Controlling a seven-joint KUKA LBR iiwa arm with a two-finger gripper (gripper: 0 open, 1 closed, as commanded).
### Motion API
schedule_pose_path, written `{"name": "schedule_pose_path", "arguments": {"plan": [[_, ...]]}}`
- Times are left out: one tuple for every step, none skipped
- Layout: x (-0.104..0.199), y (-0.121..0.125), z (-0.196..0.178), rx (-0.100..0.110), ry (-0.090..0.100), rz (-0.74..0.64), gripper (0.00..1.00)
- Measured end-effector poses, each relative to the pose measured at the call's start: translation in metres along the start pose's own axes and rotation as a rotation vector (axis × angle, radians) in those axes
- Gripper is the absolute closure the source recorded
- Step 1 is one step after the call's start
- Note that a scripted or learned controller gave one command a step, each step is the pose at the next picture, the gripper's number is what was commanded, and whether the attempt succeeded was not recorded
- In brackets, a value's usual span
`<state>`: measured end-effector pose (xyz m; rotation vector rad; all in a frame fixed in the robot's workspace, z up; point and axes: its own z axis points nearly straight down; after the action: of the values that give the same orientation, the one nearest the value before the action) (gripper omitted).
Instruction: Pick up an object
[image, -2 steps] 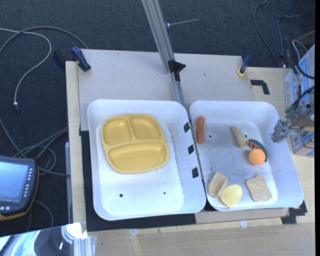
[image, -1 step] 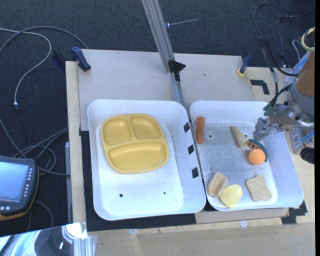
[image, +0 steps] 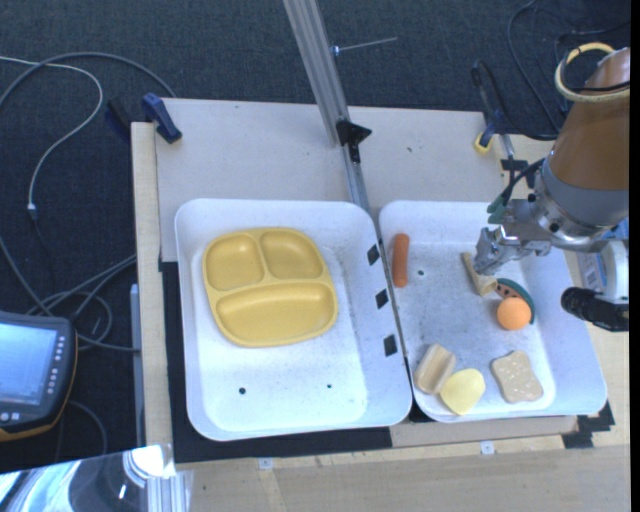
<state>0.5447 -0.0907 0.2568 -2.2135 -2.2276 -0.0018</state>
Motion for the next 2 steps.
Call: {"name": "schedule_pose_path", "arguments": {"plan": [[0.06,0.018,0.002,-0.002,0.001,-0.002,1.0],[0.103,0.049,0.011,-0.003,-0.001,0.0,1.0]]}}
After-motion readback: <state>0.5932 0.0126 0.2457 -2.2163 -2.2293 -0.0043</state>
